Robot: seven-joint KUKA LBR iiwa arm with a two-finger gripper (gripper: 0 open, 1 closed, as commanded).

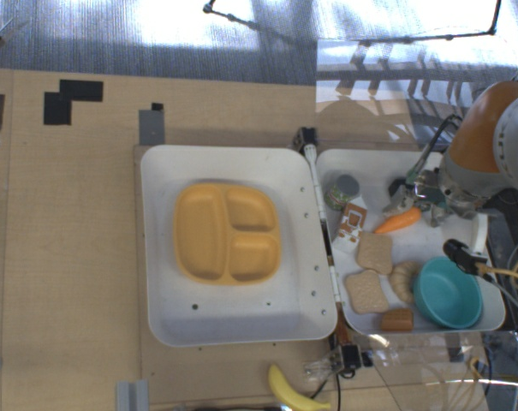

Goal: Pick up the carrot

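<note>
While the gripper (419, 197) hangs just above the carrot (398, 222) in the right bin (495, 315), I cannot tell how its jaws stand. Around the carrot lie toast slices (374, 252), a teal bowl (448, 294), a can (341, 192) and a small box (352, 222) with writing too tiny to read. Toward the middle of the picture, the left bin (164, 315) holds a yellow tray (227, 233).

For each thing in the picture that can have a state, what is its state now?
carrot: lying in the right bin, beside the gripper, not lifted.
yellow tray: upright in the left bin, compartments bare.
teal bowl: upright in the right bin.
banana: lying on the bench, outside the bins.
</note>
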